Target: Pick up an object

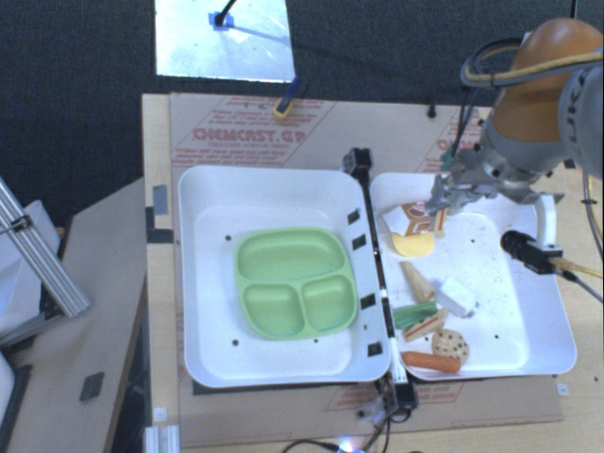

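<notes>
Two shallow white plastic bins sit side by side: the left bin (203, 206) holds one pale green three-compartment plate (293, 281), and the right bin (552, 333) holds about seven small toy food items, among them one yellow cheese-like wedge (413, 244), one white block (456, 297), one chocolate-chip cookie (450, 345) and one orange carrot (431, 361). One two-finger gripper (441, 208) is low over the right bin's far left corner, just above one orange-and-white carton (411, 219) beside the wedge. Jaw state cannot be told.
</notes>
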Available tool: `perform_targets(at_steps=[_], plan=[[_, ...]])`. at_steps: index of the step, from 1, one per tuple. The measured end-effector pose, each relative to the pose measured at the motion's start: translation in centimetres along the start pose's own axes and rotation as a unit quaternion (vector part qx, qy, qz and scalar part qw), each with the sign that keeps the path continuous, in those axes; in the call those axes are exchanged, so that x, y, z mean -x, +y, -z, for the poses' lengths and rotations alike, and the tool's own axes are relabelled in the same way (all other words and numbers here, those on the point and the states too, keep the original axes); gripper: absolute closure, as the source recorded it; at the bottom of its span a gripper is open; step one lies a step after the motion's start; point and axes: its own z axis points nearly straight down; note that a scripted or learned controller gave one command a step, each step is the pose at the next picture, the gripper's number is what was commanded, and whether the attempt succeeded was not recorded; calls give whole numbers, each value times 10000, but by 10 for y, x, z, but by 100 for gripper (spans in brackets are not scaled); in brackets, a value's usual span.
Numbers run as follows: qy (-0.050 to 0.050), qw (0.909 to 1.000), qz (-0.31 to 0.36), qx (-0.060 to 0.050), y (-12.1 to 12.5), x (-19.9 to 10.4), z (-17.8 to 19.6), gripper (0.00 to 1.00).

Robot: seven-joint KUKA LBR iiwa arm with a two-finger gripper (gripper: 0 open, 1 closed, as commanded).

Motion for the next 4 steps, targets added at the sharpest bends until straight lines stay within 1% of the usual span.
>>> perform_targets(at_steps=[1, 2, 3, 4], plan=[[3, 10000, 5, 1, 17, -57, 7, 100], [1, 10000, -2, -10, 40, -109, -8, 100], [-4, 10000, -12, -17, 30, -137, -7, 100], [-8, 10000, -19, -5, 49, -133, -8, 100]])
